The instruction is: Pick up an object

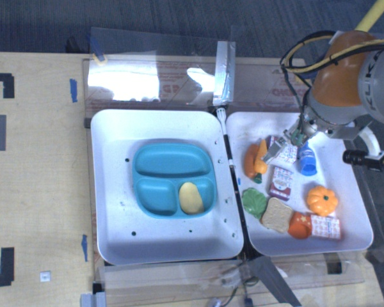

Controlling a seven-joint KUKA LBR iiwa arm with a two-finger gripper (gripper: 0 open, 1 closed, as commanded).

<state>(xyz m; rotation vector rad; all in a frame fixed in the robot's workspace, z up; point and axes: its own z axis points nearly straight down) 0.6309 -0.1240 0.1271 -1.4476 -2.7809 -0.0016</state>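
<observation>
Orange carrot near right bin left wall.

Arm: grey, comes in from the right, bent down over the bench.
Wrist: orange band uppermost, dark cables looping beside it.
Gripper: low, pointing down and to the left, fingers too small to read.

Blue tray, orange pumpkin
</observation>
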